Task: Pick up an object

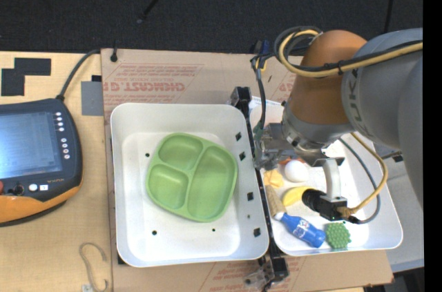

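Note:
The grey arm with its orange band [331, 52] hangs over the right bin [387, 228], and its gripper [277, 154] is low at that bin's left side, mostly hidden under the wrist. Just below it lie a white egg-shaped object [297, 171] and a yellow piece [274, 179]. A second yellow object [293, 197] sits a little nearer the front. A blue bottle [302, 229] and a green textured object [338, 235] rest by the bin's front wall.
The left bin [131, 215] holds a green divided plate [192, 176]. A black clip-lined divider [254, 180] separates the bins. A handheld control pendant [34, 156] lies on the bench at the left. Cables loop from the wrist over the right bin.

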Controlling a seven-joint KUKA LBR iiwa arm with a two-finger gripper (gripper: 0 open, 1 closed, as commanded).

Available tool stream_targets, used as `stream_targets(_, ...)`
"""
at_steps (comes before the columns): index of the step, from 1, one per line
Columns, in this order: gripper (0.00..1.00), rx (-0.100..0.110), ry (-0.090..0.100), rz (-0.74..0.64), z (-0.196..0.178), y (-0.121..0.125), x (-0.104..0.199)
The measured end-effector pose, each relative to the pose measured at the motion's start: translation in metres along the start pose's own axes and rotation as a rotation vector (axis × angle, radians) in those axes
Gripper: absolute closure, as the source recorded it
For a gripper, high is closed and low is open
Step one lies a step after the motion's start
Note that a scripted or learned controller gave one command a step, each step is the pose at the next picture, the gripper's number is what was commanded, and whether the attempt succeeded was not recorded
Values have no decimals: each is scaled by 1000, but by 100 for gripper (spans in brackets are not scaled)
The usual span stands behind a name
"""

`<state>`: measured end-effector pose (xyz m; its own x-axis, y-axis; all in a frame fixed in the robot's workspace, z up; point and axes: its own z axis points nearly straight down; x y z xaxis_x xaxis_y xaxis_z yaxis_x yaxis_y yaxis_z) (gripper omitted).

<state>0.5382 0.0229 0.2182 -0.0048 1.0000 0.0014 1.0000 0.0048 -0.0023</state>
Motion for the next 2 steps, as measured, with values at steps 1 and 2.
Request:
stream_targets(1,100,0,0,1,1,28,41)
stream_targets(2,100,1,-2,0,-1,29,41)
